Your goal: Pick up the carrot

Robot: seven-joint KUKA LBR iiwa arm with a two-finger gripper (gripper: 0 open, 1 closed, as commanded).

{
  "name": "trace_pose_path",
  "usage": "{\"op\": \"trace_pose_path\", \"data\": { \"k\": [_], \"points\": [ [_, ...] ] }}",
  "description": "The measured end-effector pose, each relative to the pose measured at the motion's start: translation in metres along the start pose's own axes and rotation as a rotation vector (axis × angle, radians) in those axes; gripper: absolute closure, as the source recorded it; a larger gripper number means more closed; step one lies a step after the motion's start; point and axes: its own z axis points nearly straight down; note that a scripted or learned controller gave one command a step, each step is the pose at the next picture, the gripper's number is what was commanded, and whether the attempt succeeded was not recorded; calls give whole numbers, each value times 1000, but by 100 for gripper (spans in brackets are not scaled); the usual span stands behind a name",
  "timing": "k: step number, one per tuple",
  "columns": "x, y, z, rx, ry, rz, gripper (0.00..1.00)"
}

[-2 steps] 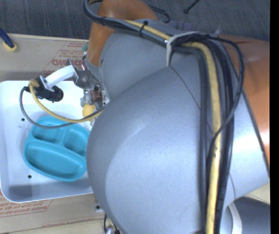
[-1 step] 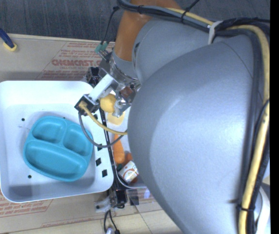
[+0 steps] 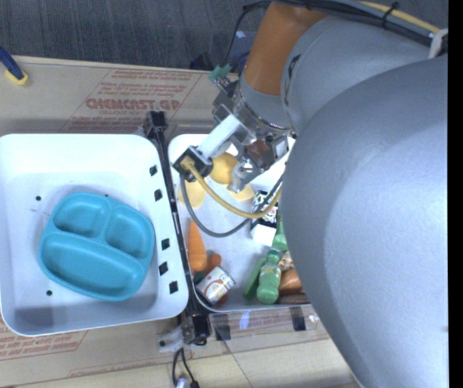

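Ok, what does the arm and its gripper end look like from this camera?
The arm is bulky, rounded and grey, with an orange band above the wrist. Black cables run over its top. The gripper end is metallic, with a white block and a yellow hose looping below.

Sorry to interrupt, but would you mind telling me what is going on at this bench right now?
The grey arm reaches over the right bin, its tool above the far end. The carrot lies untouched by the bin's left wall, near a small can and a green bottle. The left bin holds a blue divided plate.
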Motion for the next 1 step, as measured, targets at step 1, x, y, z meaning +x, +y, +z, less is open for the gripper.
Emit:
{"op": "trace_pose_path", "data": {
  "k": [1],
  "points": [
    [51, -94, 51, 5, -9, 87, 100]
  ]
}}
